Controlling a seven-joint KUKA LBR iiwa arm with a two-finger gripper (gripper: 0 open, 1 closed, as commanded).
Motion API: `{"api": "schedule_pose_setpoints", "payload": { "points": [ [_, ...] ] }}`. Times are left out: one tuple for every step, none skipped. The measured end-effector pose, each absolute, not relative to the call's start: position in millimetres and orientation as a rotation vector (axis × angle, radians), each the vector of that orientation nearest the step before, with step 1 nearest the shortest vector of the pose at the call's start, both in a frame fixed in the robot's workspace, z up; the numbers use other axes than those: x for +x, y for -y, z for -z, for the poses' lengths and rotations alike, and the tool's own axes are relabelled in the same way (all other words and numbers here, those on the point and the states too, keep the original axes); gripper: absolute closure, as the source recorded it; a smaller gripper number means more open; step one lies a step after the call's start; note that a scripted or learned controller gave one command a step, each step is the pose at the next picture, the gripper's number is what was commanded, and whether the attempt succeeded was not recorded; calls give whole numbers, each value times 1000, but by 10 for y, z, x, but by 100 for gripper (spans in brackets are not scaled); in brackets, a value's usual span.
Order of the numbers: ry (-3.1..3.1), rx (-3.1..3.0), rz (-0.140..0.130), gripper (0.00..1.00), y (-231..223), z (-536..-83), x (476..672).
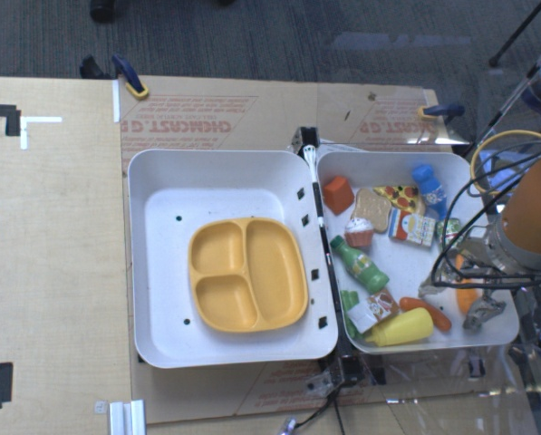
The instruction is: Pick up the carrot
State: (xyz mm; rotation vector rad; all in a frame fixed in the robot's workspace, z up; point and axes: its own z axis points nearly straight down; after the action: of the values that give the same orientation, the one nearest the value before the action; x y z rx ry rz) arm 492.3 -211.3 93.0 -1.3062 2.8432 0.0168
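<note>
I see gripper (458, 299) fingers apart beside carrot (427, 312); carrot touches banana (402, 330), so grasp may slip.

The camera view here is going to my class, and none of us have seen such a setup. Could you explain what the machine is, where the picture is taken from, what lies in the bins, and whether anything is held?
One camera fixed above a bench looks down at a slant. The machine is a robot arm, grey with an orange band, reaching in from the right. Its tool hangs low over the right bin, and cables hide much of it, so I cannot tell whether it holds anything. The left bin holds a yellow plate with three sections. The right bin holds toy food: a carrot near the front, a green bottle, a blue bottle, a pizza slice and more. The carrot lies in the bin beside the tool.
</note>
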Motion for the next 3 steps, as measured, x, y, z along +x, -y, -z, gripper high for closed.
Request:
{"api": "schedule_pose_setpoints", "payload": {
  "points": [
    [-2952,-1052,-7,0,2174,-926,5011],
    [-2946,-1053,-3,100,2166,-1025,5039],
    [-2947,-1053,-3,0,2166,-1024,5039]
  ]
}}
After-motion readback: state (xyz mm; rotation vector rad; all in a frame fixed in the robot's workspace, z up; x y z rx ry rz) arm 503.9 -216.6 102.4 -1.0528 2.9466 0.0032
